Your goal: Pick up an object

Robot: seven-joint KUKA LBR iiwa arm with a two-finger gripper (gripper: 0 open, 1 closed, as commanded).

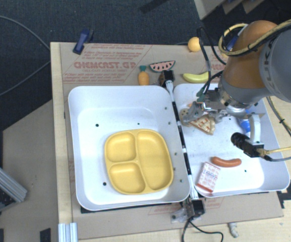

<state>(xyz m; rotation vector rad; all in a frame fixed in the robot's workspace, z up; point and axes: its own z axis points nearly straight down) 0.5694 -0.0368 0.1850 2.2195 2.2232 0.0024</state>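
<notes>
Robotics lab: cardboard-topped bench [110, 59] on dark carpet, cables beside it, two white bins [84, 110] and toy food on it.

Camera: we look down at a slant from above the bench [110, 59].
Coverage: we see both white bins [84, 110] whole, moderately close.

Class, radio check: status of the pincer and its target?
Pincer low in right bin. Over waffle piece, grasp unconfirmed. Sausage and packet lie apart.
</notes>
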